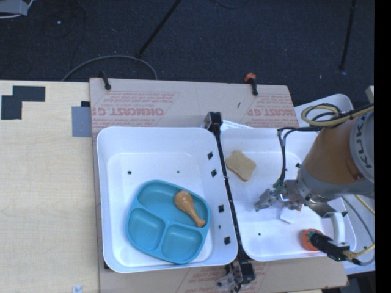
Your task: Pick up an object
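Observation:
A tan, bread-like piece (241, 165) lies in the upper left part of the right bin (263, 252). My gripper (275, 199) hangs low over the middle of that bin, below and to the right of the tan piece and apart from it. A small white thing (287, 215) lies just under the gripper's right side. An orange-red round object (307, 237) rests near the bin's lower right corner. In the left bin (113, 163), a brown toy drumstick (190, 207) lies on a blue divided plate (146, 224).
The grey and orange arm (335, 160) covers the right side of the right bin. A black divider (223, 188) runs between the two bins. Cables (317, 112) loop above the arm. Cardboard (183, 102) lies under both bins.

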### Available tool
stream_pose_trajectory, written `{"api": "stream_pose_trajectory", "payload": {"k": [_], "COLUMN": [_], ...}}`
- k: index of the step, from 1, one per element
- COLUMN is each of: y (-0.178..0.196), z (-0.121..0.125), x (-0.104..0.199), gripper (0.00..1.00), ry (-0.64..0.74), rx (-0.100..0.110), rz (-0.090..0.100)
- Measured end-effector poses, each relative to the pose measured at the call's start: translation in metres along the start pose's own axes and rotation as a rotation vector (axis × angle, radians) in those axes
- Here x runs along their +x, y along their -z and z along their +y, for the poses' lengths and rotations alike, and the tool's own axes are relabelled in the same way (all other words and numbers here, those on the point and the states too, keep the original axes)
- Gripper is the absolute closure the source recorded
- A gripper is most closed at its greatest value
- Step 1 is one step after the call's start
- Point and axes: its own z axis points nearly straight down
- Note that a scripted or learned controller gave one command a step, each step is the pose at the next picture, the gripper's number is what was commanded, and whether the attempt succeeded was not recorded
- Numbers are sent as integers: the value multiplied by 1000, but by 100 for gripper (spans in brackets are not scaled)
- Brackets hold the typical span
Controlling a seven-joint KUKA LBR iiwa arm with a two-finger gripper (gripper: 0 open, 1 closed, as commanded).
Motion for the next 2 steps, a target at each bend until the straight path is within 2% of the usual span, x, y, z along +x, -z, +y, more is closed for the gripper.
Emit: {"api": "stream_pose_trajectory", "payload": {"k": [1,2], "y": [6,62], "z": [-1,7], "x": [1,7], "gripper": [100,100], "ry": [-6,4], "rx": [7,13], "rz": [4,6]}}
